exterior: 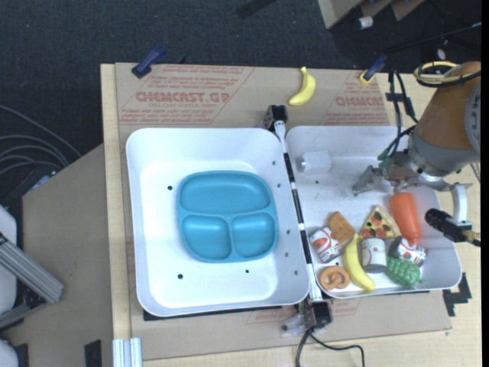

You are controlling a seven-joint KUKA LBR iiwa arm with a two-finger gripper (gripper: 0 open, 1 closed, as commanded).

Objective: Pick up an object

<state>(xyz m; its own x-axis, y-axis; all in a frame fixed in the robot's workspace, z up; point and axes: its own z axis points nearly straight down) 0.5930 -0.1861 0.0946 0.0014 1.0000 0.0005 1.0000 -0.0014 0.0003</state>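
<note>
My gripper (pixel 370 180) hangs low over the back of the right bin (pixel 344 140), reaching in from the right under the grey and orange arm (pixel 449 121). Nothing shows in its grasp. Just in front of it lie an orange carrot (pixel 405 214) and a pizza slice (pixel 378 222). A white block (pixel 315 161) rests to its left near the bin's back wall. Further forward sit a waffle-like cracker (pixel 341 226), a small can (pixel 324 243), a yellow banana (pixel 357 264), a second can (pixel 374 253), a donut (pixel 334 278) and a green and red piece (pixel 405 266).
The left bin (pixel 153 205) holds a blue divided plate (pixel 226 214). A second banana (pixel 303 89) lies on the cardboard behind the bins. Clamps (pixel 276 116) join the bins at the middle ridge. A black fitting (pixel 447 222) juts over the right rim.
</note>
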